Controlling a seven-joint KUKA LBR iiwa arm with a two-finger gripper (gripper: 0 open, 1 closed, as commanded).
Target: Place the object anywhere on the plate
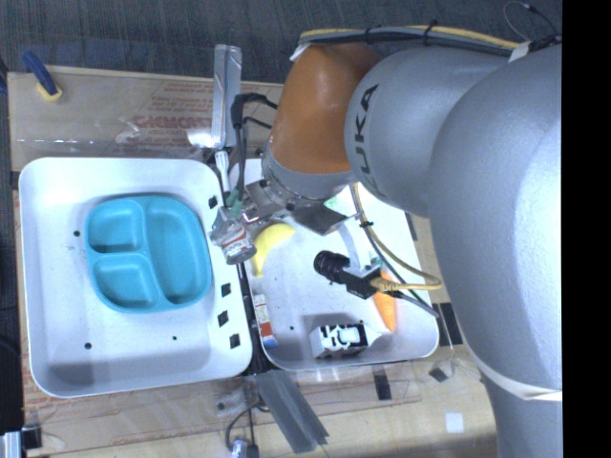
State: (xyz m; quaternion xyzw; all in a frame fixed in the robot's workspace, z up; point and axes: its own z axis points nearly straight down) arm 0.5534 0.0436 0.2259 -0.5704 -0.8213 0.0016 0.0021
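My pincer (232,237) hangs over the wall between the two bins; whether it is spread or pinching anything I cannot tell. A yellow object (271,240), likely the thing to move, lies just right of it in the right bin (420,337), its long axis hidden. The blue plate (148,253) sits to the left in the left bin (57,361).
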